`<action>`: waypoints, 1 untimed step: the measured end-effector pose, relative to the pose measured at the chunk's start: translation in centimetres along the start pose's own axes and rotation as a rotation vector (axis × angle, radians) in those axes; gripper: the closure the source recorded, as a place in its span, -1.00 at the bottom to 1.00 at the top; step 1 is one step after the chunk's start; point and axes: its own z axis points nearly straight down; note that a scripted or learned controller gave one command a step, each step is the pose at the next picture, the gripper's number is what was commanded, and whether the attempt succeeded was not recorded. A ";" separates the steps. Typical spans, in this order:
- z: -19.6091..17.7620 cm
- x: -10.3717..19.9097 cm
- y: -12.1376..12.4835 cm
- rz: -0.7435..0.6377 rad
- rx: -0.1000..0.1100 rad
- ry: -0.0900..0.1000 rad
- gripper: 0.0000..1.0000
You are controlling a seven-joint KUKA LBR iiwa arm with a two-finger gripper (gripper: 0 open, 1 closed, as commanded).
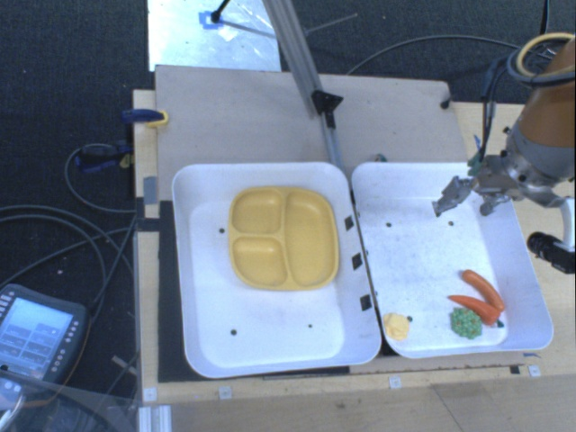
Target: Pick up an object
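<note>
My gripper (470, 198) hangs over the upper right part of the right bin (423, 241), its two grey fingers spread open with nothing between them. Well below it, near the bin's front right corner, lie two orange-red carrot-like pieces (479, 297) crossing each other, with a green broccoli piece (465, 323) just beside them. A small yellow piece (396, 326) rests at the bin's front left corner. All of these lie apart from the gripper.
The left bin (207, 331) holds a yellow three-compartment plate (283, 238). A grey metal pole (301, 52) slants across the back of the bench. Cables and a teach pendant (31, 327) lie on the floor at the left.
</note>
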 end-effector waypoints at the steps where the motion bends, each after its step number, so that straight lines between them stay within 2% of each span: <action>1: 0.0 0.0 0.0 0.002 -0.001 0.000 -1.00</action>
